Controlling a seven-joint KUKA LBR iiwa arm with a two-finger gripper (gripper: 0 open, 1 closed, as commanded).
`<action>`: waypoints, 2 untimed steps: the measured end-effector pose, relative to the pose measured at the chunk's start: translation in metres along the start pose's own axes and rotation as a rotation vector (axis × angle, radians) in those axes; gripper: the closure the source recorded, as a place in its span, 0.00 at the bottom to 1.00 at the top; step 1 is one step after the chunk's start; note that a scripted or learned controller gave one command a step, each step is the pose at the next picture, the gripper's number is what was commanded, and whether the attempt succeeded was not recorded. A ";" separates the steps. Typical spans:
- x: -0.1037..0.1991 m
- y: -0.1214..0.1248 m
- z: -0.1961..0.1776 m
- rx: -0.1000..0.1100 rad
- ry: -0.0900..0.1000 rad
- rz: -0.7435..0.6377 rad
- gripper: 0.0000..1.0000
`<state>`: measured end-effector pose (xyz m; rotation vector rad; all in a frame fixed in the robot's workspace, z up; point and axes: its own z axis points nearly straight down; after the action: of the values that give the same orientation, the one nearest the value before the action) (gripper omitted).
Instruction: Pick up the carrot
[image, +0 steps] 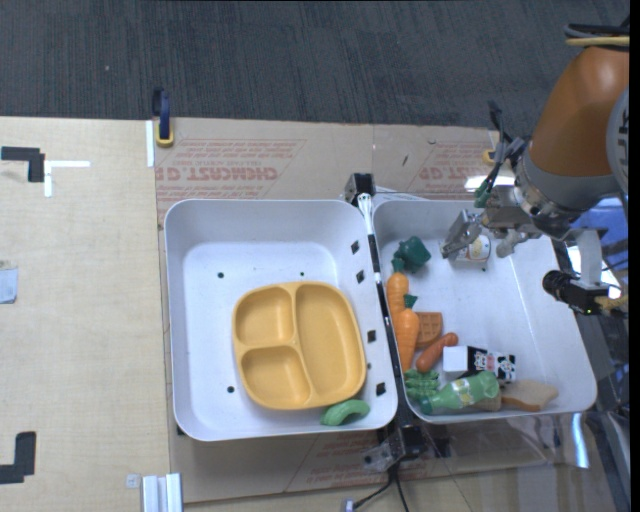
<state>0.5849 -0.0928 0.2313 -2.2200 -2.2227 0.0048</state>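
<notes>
The bench (80, 330) fills most of the frame, with a sheet of cardboard (260, 165) under the two white bins. The left bin (190, 300) sits at the centre and the right bin (540, 320) at right of centre, their inner walls touching. The grey and orange arm (585, 110) enters at the upper right. A yellow divided plate (298, 345) lies in the left bin, with a green pea pod (345, 411) just below it.

The carrot (403, 322) lies against the right bin's left wall, near a sausage (436, 351) and a green bottle (462, 393). The claw (470, 243) hangs over the bin's upper part, well apart from the carrot; whether its fingers are apart or together cannot be told.
</notes>
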 end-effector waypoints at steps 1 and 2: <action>0.060 -0.006 0.040 0.000 0.001 -0.099 0.00; 0.059 -0.006 0.040 0.000 0.000 -0.098 0.00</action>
<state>0.5785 -0.0335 0.1910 -2.1082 -2.3286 0.0041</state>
